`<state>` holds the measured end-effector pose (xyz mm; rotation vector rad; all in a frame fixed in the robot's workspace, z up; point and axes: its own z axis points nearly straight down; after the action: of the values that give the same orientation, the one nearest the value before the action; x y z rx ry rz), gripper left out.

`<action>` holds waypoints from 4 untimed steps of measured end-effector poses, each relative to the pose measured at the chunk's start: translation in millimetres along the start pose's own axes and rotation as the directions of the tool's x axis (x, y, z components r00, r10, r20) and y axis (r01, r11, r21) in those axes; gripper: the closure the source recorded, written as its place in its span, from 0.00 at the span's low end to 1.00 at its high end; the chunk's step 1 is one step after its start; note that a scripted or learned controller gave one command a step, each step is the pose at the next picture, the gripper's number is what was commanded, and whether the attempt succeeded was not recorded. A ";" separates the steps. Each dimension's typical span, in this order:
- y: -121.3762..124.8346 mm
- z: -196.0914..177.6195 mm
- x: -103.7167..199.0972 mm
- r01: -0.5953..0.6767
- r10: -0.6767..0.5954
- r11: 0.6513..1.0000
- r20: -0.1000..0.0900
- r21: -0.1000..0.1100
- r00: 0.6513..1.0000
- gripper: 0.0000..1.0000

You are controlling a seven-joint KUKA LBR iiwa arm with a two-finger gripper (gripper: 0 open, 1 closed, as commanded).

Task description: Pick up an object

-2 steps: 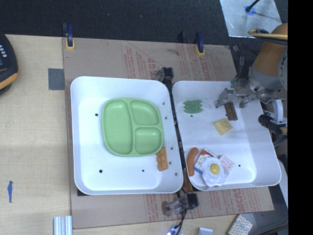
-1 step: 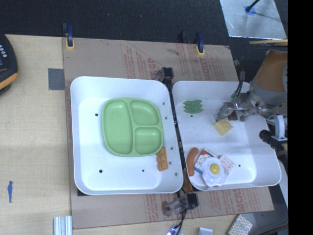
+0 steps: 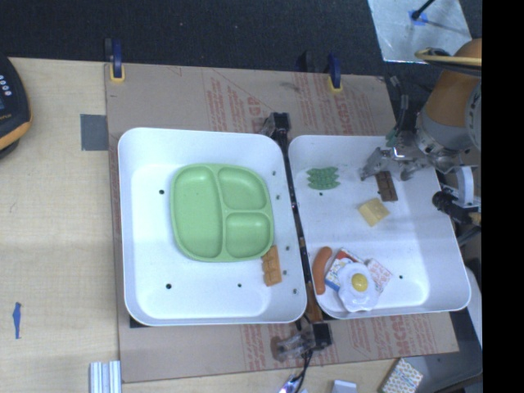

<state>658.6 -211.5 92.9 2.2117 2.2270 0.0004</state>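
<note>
I see my tool [image 3: 391, 160] low over the far right part of the right bin [image 3: 426, 295], fingers spread open with nothing between them. A small brown block [image 3: 386, 187] lies just below the fingertips, a pale yellow cube [image 3: 373, 212] a little nearer to me, a green leafy piece [image 3: 322, 178] off to the left. Along the near wall sit an orange sausage [image 3: 320, 268] and a fried egg [image 3: 358, 285] on a crumpled packet [image 3: 374, 273] — crowded together. The left bin [image 3: 139, 301] holds a green divided plate [image 3: 221, 211] and a brown wafer [image 3: 271, 265] beside it — well apart from the tool.
</note>
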 end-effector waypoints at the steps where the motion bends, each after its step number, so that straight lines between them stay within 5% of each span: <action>1: -44.6 1.1 19.3 -0.004 0.004 1.000 -0.003 0.010 1.000 0.00; 2: -71.3 0.6 84.6 0.002 -0.002 1.000 -0.003 0.008 1.000 0.00; 3: -69.9 -10.5 80.0 -0.001 0.001 1.000 0.001 0.006 1.000 1.00; 4: -70.0 -10.1 80.0 0.000 0.000 1.000 0.001 0.006 1.000 0.00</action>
<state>588.0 -131.9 102.6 2.2140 2.2297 -0.0082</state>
